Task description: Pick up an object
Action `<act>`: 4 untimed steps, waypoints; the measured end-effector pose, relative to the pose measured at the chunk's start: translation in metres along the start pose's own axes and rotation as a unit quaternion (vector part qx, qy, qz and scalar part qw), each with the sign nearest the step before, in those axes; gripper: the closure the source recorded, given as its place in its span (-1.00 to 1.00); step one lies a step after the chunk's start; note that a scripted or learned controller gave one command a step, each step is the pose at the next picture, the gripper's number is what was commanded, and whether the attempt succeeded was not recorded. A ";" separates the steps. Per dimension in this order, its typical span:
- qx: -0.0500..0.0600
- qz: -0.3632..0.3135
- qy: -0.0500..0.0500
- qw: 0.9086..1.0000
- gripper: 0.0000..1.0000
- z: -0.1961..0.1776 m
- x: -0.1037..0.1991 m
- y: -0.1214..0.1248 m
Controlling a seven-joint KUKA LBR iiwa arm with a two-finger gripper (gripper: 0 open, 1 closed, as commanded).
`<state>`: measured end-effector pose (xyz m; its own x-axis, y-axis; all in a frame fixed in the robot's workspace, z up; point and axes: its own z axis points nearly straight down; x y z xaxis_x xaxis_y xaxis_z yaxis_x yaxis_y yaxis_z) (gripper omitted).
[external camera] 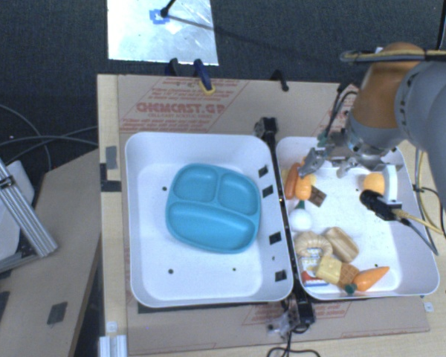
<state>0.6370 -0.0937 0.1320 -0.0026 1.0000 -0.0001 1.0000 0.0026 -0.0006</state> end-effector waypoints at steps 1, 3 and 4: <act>-0.001 0.001 0.000 1.000 -1.00 0.048 0.000 0.001; -0.003 -0.001 0.000 1.000 1.00 -0.015 0.002 0.013; -0.003 -0.002 0.000 1.000 1.00 -0.060 0.000 0.020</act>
<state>0.6573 -0.0939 0.1923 -0.0056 1.0000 -0.0005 1.0000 0.0056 0.0048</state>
